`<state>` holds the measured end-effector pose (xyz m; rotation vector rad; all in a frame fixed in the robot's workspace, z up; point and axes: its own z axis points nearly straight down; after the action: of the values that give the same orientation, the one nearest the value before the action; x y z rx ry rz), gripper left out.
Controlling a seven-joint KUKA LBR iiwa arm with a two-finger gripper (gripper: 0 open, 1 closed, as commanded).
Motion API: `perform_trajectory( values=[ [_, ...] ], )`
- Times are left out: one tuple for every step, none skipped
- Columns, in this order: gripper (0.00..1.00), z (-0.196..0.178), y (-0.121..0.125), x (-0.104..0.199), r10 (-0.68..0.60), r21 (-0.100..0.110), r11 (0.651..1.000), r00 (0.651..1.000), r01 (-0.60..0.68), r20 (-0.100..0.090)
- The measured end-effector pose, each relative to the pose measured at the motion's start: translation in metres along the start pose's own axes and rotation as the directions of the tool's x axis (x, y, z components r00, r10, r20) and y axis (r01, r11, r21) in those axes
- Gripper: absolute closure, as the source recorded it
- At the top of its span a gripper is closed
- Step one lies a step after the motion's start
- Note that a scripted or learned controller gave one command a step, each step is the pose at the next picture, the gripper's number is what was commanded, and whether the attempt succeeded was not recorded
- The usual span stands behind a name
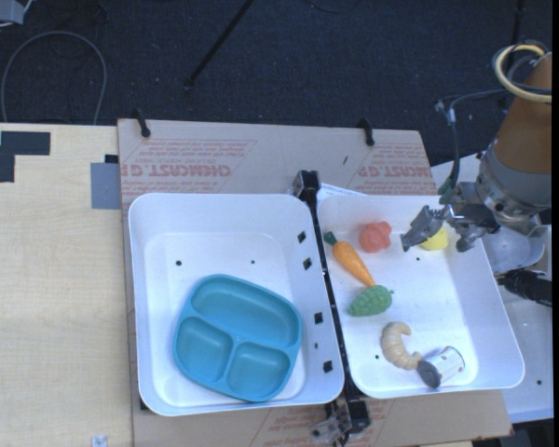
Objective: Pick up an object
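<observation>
End effector: we see the end effector (pixel 440 230) low over the right bin (pixel 503 343), near its far right corner, its two dark fingers spread apart with nothing clamped between them.
Nearest thing: a small yellow toy (pixel 435 240) lies in the gap between the fingers, against the bin's far right side; we cannot tell whether the fingers touch it.
Direction: we judge the toy sits straight under the end effector, so the coming move is a short drop and a squeeze, not a sideways reach.
Long axis: too much of the toy is hidden for us to name one.
Other candidates: a red ball (pixel 374 237) just toward the bin's left side, then a carrot (pixel 350 260) lying slantwise near the divider, a green fruit (pixel 370 301) mid-bin, a croissant (pixel 400 345) and a small can (pixel 444 364) by the near edge.
Left bin: a blue tray (pixel 238 336), well apart from the arm.
</observation>
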<state>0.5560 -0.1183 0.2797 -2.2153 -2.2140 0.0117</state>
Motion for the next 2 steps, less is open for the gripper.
perform_trajectory(
  values=[
    [0.00, -0.005, 0.002, 0.000, -0.001, -0.011, 1.000, 1.000, 0.001, 0.002],
    [0.00, 0.046, -0.002, 0.009, 0.001, -0.004, 1.000, 1.000, -0.001, 0.000]
  ],
)
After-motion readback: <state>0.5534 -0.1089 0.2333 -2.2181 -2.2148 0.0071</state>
